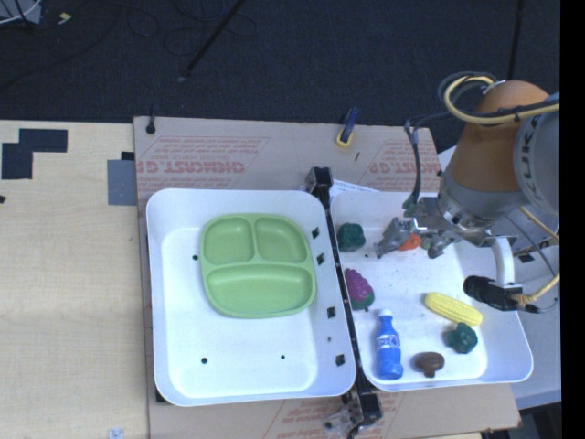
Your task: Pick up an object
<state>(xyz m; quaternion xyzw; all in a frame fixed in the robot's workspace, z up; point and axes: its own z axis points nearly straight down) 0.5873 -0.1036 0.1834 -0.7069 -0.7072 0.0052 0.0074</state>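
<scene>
My gripper (405,240) hangs over the upper middle of the right bin (512,364), its grey fingers closed around a small orange-red object (413,241). To its left lies a dark green lump (351,237). A purple bunch of grapes (358,288) sits near the bin's left wall. Towards the front stands a blue bottle (388,344), with a brown piece (429,363) beside it. A yellow corn cob (452,308) and a green piece (462,338) lie at the right.
The left bin (174,337) holds a light green divided plate (257,265). A black divider (334,273) runs between the bins. The arm's orange band (494,144) and cables sit over the right bin's far right corner.
</scene>
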